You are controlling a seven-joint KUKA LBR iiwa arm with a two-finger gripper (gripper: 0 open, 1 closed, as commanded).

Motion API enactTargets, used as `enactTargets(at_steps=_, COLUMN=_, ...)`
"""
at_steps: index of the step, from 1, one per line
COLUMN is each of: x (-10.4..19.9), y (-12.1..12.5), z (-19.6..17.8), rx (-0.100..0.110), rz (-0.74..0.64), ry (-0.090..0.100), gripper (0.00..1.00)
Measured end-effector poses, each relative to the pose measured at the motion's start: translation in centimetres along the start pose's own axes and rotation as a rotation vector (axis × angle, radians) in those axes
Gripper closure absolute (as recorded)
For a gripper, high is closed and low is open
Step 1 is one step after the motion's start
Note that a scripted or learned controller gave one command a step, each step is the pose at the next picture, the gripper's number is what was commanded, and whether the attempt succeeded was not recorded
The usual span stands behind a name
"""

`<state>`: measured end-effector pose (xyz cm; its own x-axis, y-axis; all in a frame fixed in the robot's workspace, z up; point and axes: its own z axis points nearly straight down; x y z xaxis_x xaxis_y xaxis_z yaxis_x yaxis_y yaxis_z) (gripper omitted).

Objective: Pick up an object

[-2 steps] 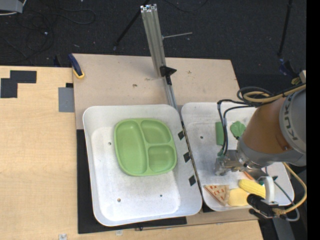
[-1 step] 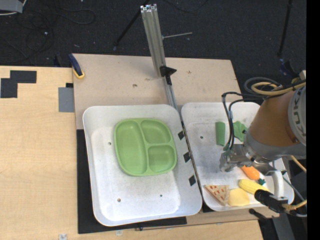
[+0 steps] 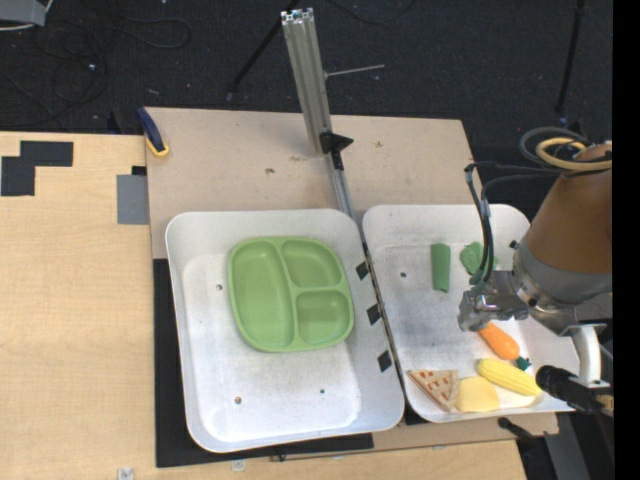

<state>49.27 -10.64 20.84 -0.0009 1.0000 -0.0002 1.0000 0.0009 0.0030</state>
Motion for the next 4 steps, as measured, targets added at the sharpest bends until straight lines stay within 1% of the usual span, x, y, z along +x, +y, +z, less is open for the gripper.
enactTargets(at_steps=1, x=-0.1, y=0.1, z=-1.9, rx=0.002, rz=0.0, ry=0.0, gripper=1.0)
enactTargets(at_steps=2, x=5.1, y=0.9, z=-1.2, rx=0.007, rz=-0.003, ry=0.002, gripper=1.0)
enactTargets(at_steps=3, x=9.6, y=2.6, z=-0.3, rx=0.006, rz=-0.004, ry=0.002, gripper=1.0)
enactTargets(at_steps=4, x=15.4, y=4.8, z=-0.2, rx=0.005, rz=-0.005, ry=0.001, gripper=1.0)
